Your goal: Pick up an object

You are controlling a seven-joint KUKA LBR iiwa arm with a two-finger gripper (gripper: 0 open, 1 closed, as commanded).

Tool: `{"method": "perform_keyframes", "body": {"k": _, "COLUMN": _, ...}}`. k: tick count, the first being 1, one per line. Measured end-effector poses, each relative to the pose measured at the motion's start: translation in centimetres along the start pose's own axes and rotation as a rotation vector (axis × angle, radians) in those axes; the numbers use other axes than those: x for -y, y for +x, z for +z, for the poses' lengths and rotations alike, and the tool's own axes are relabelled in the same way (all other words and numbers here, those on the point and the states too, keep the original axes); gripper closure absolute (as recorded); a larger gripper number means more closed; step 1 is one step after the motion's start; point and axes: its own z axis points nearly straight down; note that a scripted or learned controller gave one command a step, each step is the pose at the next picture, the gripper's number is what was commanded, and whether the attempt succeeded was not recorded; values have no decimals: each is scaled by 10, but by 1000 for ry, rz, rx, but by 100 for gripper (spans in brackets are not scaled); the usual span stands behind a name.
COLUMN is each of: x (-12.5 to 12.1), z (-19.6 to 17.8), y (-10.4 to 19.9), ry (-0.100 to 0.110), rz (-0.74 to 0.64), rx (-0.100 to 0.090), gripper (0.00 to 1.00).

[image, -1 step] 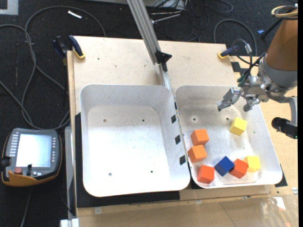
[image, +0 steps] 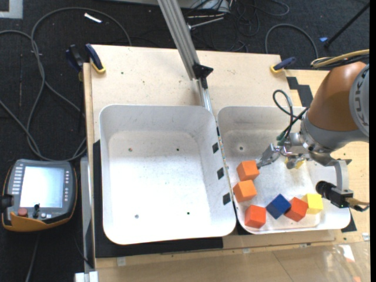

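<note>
The arm point(image: 343, 107) reaches in from the right over the right bin point(image: 235, 125), its gripper point(image: 271, 156) low near the bin floor. The jaws point left toward an orange block point(image: 248, 170), just beside it; whether they stand wide or narrow I cannot tell, and nothing shows between them. A second orange block point(image: 245, 190) lies right below the first, a third point(image: 255, 215) sits near the front wall. Beside that come a blue block point(image: 278, 206), a red-orange block point(image: 296, 209) and a yellow block point(image: 314, 202), clustered close together. The left bin point(image: 117, 128) sits alongside on the wooden surface point(image: 147, 75).
</note>
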Motion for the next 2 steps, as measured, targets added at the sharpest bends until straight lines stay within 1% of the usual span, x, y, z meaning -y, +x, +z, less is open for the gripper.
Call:
{"method": "perform_keyframes", "body": {"k": 1, "x": 33, "z": 40, "y": 13, "ry": -24, "rz": -1, "rx": 9, "gripper": 0}}
{"method": "perform_keyframes", "body": {"k": 2, "x": 35, "z": -42, "y": 95, "ry": -17, "rz": -12, "rx": -1, "gripper": 0}}
